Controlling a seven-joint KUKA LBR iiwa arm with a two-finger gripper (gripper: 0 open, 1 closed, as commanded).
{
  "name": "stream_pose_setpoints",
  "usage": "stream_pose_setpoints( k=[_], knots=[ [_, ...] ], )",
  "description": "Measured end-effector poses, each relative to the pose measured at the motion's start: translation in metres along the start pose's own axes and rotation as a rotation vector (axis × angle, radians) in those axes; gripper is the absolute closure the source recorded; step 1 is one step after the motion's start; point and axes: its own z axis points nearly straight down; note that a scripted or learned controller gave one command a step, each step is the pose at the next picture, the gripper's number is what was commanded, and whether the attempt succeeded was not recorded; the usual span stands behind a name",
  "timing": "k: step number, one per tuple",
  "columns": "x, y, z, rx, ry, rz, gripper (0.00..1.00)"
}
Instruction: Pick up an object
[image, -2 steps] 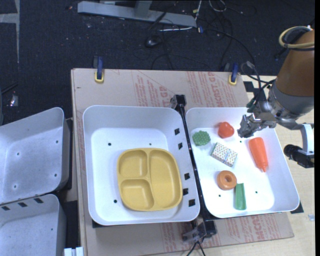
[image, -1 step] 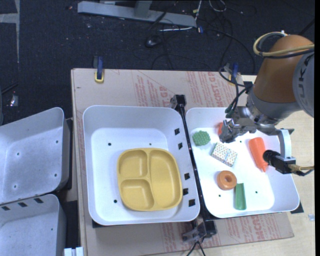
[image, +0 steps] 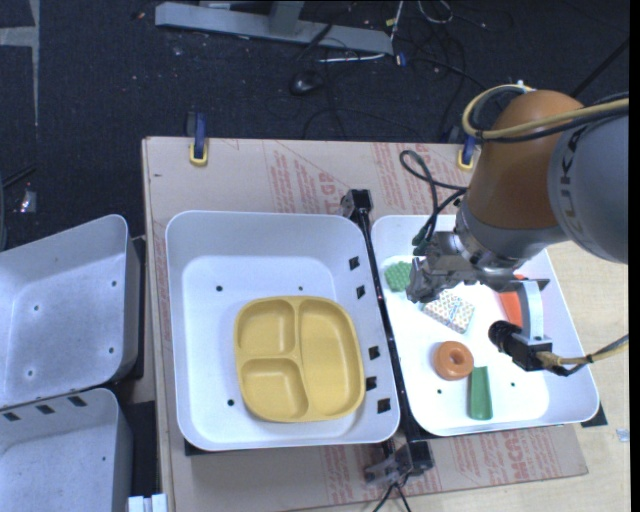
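1. Nearest the camera in the right bin (image: 570, 405), a green stick (image: 481, 392) and an orange ring (image: 454, 360) lie loose and close together, both free to be taken.
2. Beside them, the left bin (image: 190, 330) carries a yellow divided tray (image: 298, 358), well apart from the arm.
3. Farther back, the pincer (image: 432, 283) hangs low over a speckled block (image: 449, 312), with a green piece (image: 399, 275) just beside; probably lining up a grab.
4. Whether the pincer is released or clenched, I cannot tell.
5. The counter (image: 250, 170) stretches bare behind.
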Motion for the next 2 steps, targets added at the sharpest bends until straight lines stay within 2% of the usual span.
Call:
stream_pose_setpoints(
  k=[2],
  knots=[
    [0.097,-0.026,-0.006,0.0,-0.001,0.0,1.0]
  ],
)
